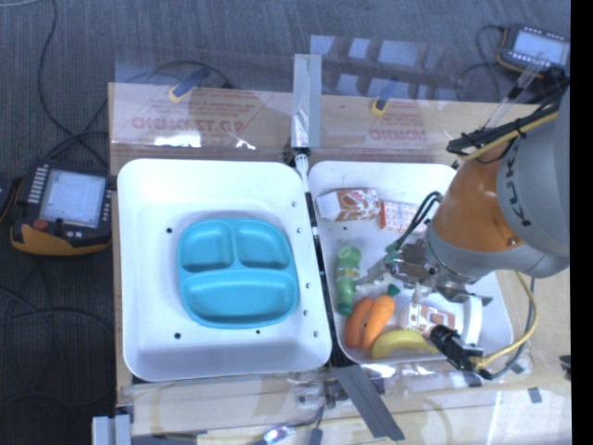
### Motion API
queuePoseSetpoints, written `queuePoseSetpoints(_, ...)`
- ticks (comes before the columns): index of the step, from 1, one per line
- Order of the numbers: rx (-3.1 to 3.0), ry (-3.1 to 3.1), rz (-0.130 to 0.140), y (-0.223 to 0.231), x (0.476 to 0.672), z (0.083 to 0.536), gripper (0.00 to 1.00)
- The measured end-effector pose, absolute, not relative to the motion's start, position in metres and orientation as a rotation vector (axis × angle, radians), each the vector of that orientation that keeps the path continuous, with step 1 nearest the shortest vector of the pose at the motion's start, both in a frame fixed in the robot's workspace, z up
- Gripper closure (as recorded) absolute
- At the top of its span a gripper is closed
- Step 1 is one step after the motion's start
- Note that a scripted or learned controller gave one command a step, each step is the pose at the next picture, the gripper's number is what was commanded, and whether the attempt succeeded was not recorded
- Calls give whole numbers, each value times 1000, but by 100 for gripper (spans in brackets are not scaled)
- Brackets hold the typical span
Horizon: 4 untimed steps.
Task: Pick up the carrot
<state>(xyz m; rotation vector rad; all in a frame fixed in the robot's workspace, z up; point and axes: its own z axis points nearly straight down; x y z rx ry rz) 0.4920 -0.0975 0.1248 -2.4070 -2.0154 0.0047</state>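
camera view: the carrot (370,318) lay in the right bin (505,327), front-left, between a tomato (355,321) and banana (404,342). its long axis ran near-upright, tilted. my gripper (405,269) hung just right, above it; whether it gripped, i couldn't tell.

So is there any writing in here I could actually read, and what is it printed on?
Red print on the clear sheet behind the left bin: mirrored, too blurred to read.
Red print on the clear sheet behind the right bin: same, unreadable.
Snack packet in the right bin: lettering too small.
Handheld screen: no legible text.
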Motion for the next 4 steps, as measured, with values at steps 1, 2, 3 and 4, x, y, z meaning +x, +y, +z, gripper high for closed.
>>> queuePoseSetpoints(1, -2519, -1872, 5, -141, 530, 122, 0)
queuePoseSetpoints(2, -2198, -2240, 5, -93, 491, 183, 0)
queuePoseSetpoints(3, -2165, -2274, 1, -102, 483, 94, 0)
queuePoseSetpoints(4, -2168, -2275, -3, -101, 485, 104, 100)
